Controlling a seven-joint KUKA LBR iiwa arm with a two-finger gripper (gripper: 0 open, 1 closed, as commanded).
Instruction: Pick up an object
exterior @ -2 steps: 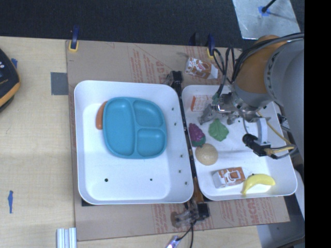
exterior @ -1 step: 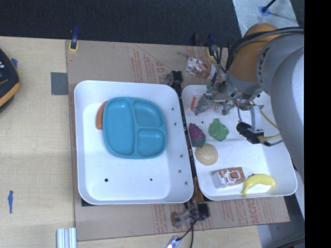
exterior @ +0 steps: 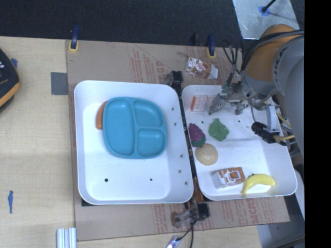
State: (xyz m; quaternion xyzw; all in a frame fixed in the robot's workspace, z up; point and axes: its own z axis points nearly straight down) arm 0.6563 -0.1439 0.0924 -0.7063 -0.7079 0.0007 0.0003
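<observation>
- Green object (exterior: 219, 129) lies in the right bin (exterior: 282, 164), just below and slightly left of the gripper (exterior: 221, 103), apart from it.
- The gripper hangs over the upper left part of the right bin, with its two fingers splayed apart and nothing between them.
- A small orange-and-white packet (exterior: 198, 103) lies just left of the gripper.
- Purple object (exterior: 196, 134) sits beside the green one, on its left; a round beige object (exterior: 206, 153) is below them.
- Nearer the bin's front edge lie a brown carton (exterior: 228, 177) and a banana (exterior: 258, 183), just beside each other.
- The left bin (exterior: 129, 185) holds a blue divided plate (exterior: 135, 127), with an orange object (exterior: 99, 115) showing at its left edge.
- Another packet (exterior: 201, 68) lies on the counter (exterior: 31, 154), above the right bin.
</observation>
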